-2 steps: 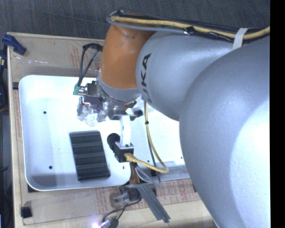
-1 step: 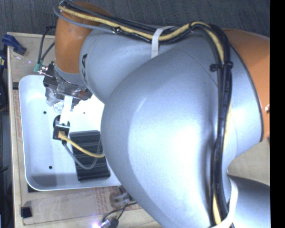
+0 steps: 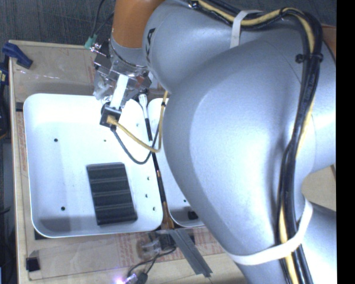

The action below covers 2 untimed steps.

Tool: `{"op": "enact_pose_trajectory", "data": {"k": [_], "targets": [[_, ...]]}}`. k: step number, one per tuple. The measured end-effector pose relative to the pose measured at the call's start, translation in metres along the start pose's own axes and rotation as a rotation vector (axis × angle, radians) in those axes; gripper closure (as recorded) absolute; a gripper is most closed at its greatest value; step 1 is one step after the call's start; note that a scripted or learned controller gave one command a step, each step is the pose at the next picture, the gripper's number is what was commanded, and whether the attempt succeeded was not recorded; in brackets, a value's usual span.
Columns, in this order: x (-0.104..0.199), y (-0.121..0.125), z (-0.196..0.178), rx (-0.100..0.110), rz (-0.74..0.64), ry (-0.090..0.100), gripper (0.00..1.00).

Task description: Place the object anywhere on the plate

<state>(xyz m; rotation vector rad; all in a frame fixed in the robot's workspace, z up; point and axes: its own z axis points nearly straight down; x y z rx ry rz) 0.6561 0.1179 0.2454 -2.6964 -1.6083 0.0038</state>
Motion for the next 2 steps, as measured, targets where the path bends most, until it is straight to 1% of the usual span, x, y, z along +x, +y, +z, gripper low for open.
{"op": "enact_pose_trajectory", "data": {"k": [1, 2], "targets": [[-0.082, -0.069, 0.028, 0.004, 0.241, -0.003, 1.00], [-0.067, -0.170, 0.109, 0.003, 0.456, -0.006, 1.00]]}}
